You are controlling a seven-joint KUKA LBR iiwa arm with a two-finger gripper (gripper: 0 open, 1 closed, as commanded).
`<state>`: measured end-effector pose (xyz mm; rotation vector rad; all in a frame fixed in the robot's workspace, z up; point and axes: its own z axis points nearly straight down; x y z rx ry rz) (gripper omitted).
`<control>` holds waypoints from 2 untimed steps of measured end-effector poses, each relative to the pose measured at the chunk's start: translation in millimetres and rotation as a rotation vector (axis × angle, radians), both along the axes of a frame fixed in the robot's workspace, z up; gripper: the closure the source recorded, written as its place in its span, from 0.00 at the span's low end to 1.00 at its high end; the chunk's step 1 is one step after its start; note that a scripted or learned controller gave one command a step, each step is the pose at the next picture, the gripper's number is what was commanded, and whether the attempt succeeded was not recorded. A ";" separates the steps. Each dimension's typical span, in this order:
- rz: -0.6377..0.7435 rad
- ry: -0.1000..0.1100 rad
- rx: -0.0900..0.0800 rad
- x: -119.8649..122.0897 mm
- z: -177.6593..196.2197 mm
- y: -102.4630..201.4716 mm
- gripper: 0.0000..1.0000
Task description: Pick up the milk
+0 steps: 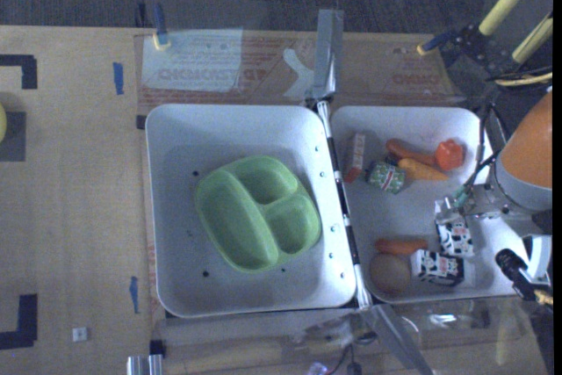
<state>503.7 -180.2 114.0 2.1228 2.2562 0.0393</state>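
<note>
White-and-black milk carton (454,235) sits in the right bin (413,120) near its right wall, jaws (450,213) just above it, spread or pressed we cannot tell, so we judge approach underway; next we need a descent straddling it.

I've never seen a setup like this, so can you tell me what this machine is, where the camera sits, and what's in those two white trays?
One camera looks down at a slant on a bench. The grey arm with an orange band, entering from the right, is a robot. Its pincer hangs low over the right shallow white bin, right at a small black-and-white milk carton; whether it grips it I cannot tell. A second such carton lies nearby, with toy food such as an orange carrot. The left white bin holds a green divided plastic plate.
</note>
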 end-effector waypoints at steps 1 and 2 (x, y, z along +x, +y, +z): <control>-0.312 0.047 0.019 -24.3 64.9 76.4 1.00; -0.178 0.050 0.017 -24.5 70.1 110.8 1.00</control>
